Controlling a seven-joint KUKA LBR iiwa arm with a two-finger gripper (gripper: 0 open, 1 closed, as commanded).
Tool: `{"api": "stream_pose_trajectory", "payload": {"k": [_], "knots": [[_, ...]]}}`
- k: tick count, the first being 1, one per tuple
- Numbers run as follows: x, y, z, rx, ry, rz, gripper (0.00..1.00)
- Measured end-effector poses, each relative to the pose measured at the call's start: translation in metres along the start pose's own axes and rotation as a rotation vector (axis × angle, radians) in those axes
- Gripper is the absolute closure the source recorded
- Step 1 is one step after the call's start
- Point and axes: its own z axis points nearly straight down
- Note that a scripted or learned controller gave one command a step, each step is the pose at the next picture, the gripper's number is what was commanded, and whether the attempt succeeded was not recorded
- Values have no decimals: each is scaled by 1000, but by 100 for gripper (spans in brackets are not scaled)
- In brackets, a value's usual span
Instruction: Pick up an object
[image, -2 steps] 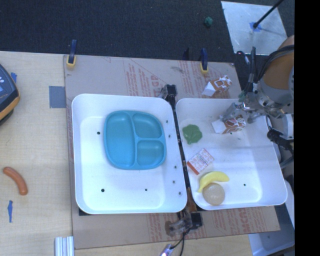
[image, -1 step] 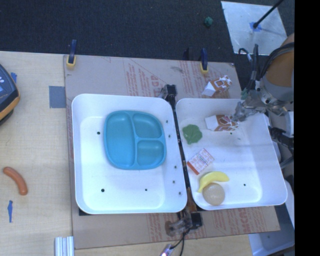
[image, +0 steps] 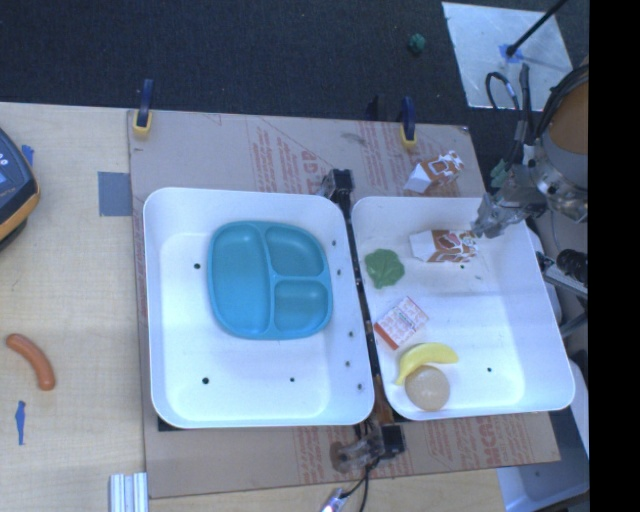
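The right bin (image: 520, 340) holds a small white and brown carton (image: 442, 245), a green lump (image: 384, 267), a red and white packet (image: 401, 321), a yellow banana (image: 427, 357) and a tan round piece (image: 428, 388). My gripper (image: 490, 222) hangs over the bin's far right corner, just right of the carton and close to its end. I see nothing held between its fingers.
The left bin (image: 180, 330) carries a blue divided plate (image: 271, 279). Another small carton (image: 436, 172) lies on the cardboard behind the right bin. A sausage (image: 32, 360) lies on the bench at far left, and a dark device (image: 14, 185) sits at the left edge.
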Motion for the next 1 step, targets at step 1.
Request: {"api": "stream_pose_trajectory", "payload": {"k": [1], "knots": [[0,-1,1,2,0,0,0]]}}
